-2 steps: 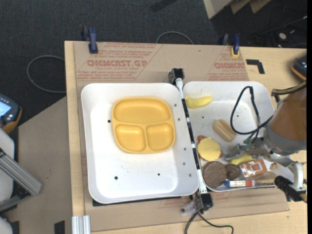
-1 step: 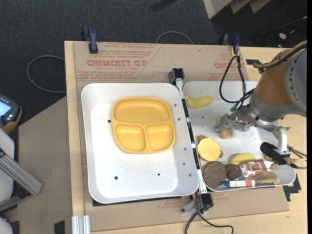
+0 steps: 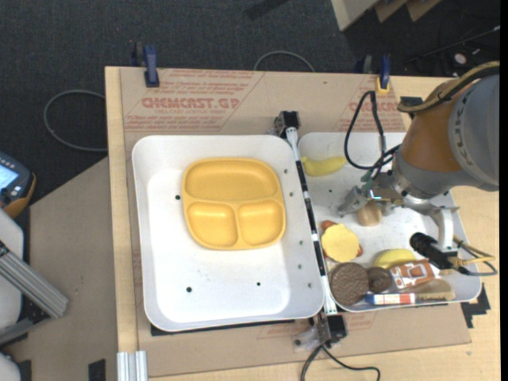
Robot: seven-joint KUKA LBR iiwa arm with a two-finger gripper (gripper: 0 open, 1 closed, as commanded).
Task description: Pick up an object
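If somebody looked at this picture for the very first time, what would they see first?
Probably the big yellow divided plate, lying in the middle of the left white bin. Next, the grey and orange robot arm reaching in from the right over the right bin, with its gripper low among the things there. Along that bin's near edge sits a pile of small toys, like a brown cookie and a round yellow piece.

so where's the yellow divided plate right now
The yellow divided plate lies in the upper middle of the left bin, left of the divider between the bins.
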